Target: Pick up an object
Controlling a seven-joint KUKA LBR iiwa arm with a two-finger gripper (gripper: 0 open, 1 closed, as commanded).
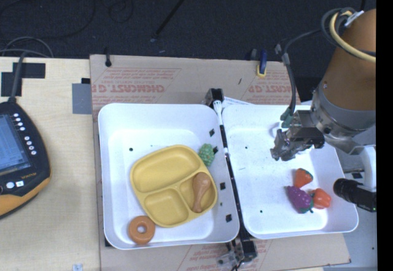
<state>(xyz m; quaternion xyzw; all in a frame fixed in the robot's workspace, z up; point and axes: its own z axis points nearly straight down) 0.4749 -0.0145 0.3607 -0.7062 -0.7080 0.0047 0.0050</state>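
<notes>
Though tool [284,152] grip unclear, purple grape cluster [299,198] beside red strawberry [302,177] and tomato [321,198].

My arm [350,67] is cut off by the right edge, and the pendant [18,153] on the bench by the left edge.

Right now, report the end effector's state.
End effector: above the right bin, nothing visibly held; open or shut cannot be told.
</notes>
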